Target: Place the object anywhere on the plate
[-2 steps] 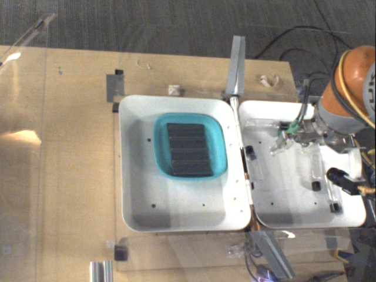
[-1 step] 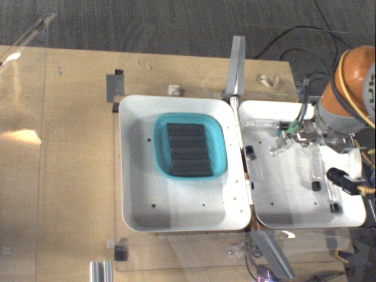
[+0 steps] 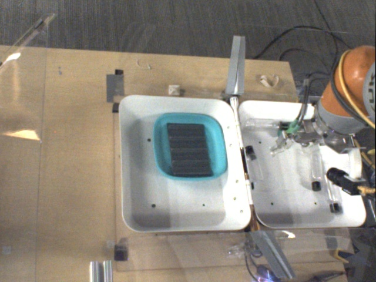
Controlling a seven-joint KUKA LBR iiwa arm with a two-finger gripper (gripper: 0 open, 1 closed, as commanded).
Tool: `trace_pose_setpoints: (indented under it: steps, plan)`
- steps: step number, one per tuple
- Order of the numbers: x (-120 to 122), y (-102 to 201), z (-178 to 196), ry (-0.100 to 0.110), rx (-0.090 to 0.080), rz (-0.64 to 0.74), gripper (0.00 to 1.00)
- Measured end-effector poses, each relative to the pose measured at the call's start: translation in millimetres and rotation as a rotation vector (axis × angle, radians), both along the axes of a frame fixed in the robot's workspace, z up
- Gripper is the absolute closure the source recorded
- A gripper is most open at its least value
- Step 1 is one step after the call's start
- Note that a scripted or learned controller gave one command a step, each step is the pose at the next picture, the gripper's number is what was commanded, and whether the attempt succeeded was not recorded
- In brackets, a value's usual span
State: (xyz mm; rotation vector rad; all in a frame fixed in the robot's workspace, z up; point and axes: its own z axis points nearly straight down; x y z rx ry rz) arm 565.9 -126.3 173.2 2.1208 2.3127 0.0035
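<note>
A rounded-square turquoise plastic plate [image 3: 190,145] lies in the left shallow white bin [image 3: 135,198] on the wooden desk [image 3: 64,175], toward that bin's far edge. A dark grey ribbed rectangular object [image 3: 189,150] rests flat on the plate's middle. The grey arm with the orange band [image 3: 352,84] hangs over the right white bin [image 3: 282,213], near its far right corner. Its end effector [image 3: 288,135] sits low above that bin's far side; whether it is released or clenched, I cannot tell.
</note>
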Motion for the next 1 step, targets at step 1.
trace_pose_setpoints:
  steps: [1]
  plan:
    - [0.0,0.0,0.0,0.000,0.000,0.000,0.00]
